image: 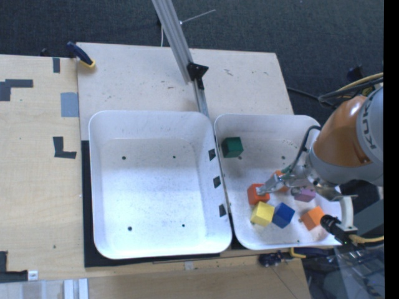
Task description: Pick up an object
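Note:
In the right bin (262, 124) lie several small blocks: a green cube (232, 146) near the far left, a red-orange block (256, 194), a yellow cube (262, 214), a blue cube (283, 215), an orange block (312, 218) and a pink-purple block (305, 194). My gripper (274, 184) reaches down from the right, its tip low in the bin just right of the red-orange block and left of the pink-purple one. No block shows between its fingers.
The left bin (100, 167) stands beside the right one, sharing a divider wall with black clips (217, 180). A grey metal rail (174, 30) slants down to the bins from the top. A blue-yellow tool (81, 54) lies on the bench at upper left.

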`<state>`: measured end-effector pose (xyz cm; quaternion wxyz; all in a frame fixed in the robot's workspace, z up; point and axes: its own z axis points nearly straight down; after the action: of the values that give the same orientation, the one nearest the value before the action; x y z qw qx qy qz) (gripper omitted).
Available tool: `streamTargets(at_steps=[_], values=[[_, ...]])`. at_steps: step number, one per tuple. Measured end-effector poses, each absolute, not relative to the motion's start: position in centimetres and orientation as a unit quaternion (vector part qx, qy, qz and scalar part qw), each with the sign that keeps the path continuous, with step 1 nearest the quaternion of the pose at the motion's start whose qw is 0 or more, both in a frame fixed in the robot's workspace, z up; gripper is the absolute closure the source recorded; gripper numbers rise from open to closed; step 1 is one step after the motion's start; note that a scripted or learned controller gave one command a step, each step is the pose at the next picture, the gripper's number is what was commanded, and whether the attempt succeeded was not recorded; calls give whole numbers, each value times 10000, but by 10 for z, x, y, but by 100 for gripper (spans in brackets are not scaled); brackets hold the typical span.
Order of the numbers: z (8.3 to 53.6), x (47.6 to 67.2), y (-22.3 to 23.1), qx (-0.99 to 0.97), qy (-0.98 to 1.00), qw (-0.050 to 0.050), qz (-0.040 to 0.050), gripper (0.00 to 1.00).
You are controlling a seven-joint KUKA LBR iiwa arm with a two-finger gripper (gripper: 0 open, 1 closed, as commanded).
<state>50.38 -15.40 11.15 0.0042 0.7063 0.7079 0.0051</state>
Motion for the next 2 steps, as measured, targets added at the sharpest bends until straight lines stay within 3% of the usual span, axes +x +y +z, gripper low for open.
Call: streamTargets(at_steps=[1, 2], values=[[123, 506, -154, 7061, 7080, 66, 72, 100], [166, 512, -152, 7064, 7078, 15, 7, 100]])
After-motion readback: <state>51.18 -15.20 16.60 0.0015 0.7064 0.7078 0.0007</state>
